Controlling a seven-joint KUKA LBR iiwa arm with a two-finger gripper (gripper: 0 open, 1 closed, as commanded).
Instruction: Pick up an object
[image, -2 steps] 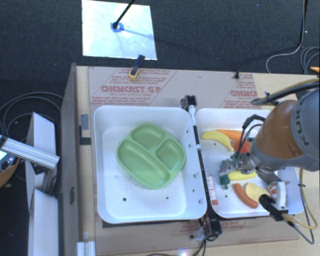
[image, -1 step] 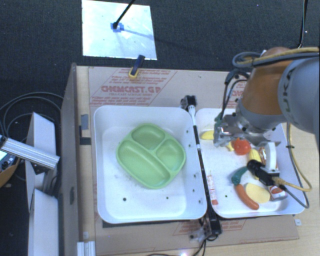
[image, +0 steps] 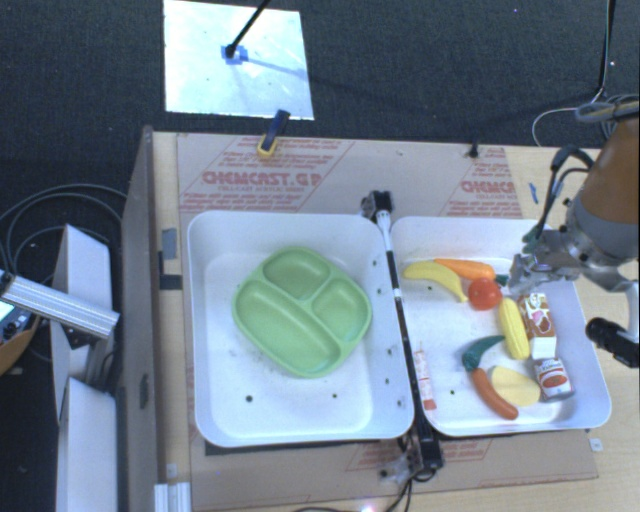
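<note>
The right bin (image: 445, 400) holds toy food: a yellow banana (image: 437, 274), an orange carrot (image: 467, 268), a red tomato (image: 484, 293), a corn cob (image: 514, 328), a ketchup-style bottle (image: 541, 320), a small red can (image: 552, 376), a green pepper (image: 480, 350), a yellow slice (image: 516, 384) and an orange-red sausage (image: 493, 393). My gripper (image: 527, 274) hangs low at the bin's far right, just right of the tomato and above the corn and bottle. Nothing is visible between its fingers.
The left bin (image: 215, 400) contains a green divided plate (image: 302, 311). A black clamp rail (image: 398, 310) runs between the bins. Cardboard lies under both bins, and a grey arm body (image: 610, 215) stands over the right bin's far corner.
</note>
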